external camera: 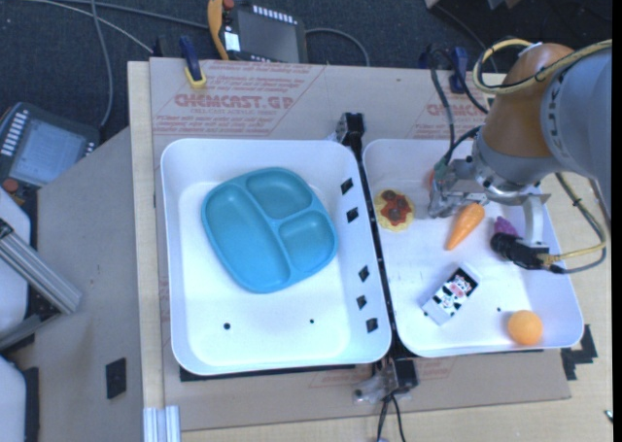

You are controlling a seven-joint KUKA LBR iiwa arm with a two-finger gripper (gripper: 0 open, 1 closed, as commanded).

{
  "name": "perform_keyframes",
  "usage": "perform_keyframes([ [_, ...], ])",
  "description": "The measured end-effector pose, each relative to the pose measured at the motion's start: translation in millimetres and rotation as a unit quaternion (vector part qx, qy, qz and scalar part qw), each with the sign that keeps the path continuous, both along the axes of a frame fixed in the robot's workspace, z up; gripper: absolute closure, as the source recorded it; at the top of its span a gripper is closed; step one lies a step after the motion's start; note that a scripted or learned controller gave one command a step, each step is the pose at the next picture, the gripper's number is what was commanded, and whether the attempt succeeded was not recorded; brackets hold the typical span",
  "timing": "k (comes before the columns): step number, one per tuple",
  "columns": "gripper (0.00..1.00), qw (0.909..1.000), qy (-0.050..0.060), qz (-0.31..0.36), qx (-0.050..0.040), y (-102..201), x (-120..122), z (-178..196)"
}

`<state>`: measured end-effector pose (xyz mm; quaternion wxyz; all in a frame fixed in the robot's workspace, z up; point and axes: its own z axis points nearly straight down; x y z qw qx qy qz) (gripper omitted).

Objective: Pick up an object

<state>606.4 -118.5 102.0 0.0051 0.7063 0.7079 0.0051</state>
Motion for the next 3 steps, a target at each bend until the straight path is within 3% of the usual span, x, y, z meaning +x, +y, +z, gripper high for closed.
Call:
perform_keyframes([
  [3,1.00,1.0000,0.005,0.000,-0.0001,7.2,-0.7,123.8],
])
